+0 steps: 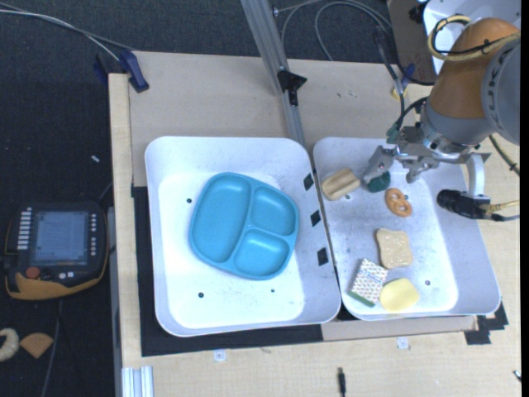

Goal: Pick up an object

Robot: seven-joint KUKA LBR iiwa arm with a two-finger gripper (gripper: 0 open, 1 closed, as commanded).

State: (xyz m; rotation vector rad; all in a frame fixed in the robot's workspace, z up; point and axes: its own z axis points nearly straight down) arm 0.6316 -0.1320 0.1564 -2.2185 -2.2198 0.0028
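Note:
My gripper (pixel 393 172) hangs over the far part of the right bin (pixel 463 246), its two grey fingers spread open with nothing between them. A small dark green object (pixel 378 183) lies just below the left fingertip. A tan roll (pixel 339 183) rests to the left of it by the bin's wall. A pretzel (pixel 398 202) lies just in front of the gripper. Nearer the front edge are a slice of bread (pixel 393 247), a checkered green and white packet (pixel 369 281) and a yellow lump (pixel 398 294).
The left bin (pixel 165 222) holds a blue divided plate (pixel 244 224). A slanted metal post (pixel 273 48) rises behind the gap between the bins. Cables and a black plug (pixel 467 203) hang by the right bin's right wall. A handheld pendant (pixel 56 246) sits off the bench at left.

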